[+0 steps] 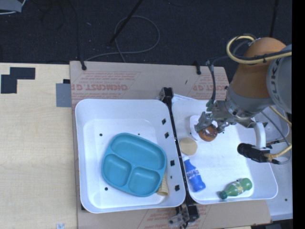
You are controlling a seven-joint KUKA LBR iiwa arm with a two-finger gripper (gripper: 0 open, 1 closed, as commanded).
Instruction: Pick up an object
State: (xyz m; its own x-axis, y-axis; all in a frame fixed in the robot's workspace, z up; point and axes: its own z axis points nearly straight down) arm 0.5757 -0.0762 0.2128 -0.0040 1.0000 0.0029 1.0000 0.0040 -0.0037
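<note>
**Reaching Into the Right Bin Over a Small Brown Object**

Reaching in from the right, the grey arm (259, 87) bends down over the right bin (267, 187), its orange band sitting high above the wrist and a yellow cable looping over the top of it. The wrist angles downward and to the left, ending in the gripper (208, 126), which hangs low in the back part of that bin. Directly under the gripper lies a small round brown object (208, 134), partly covered by the metal of the tool; whether the gripper is open, closed, or gripping that object cannot be told from this slanted view.

Just below and slightly left of the gripper rests a tan round piece (188, 146), apart from the brown object. Further below the gripper, a blue bottle (193, 175) lies on its side near the divider between the two bins. Below and to the right of the gripper, a green bottle (236, 188) lies tilted near the front wall of the bin. To the gripper's right, a black cylindrical part (252, 152) juts out beside the arm.

Well to the left of the gripper, the left bin (90, 123) holds a blue divided tray (133, 164), with a small tan cone-like item (163, 188) tucked at its lower right edge.
</note>
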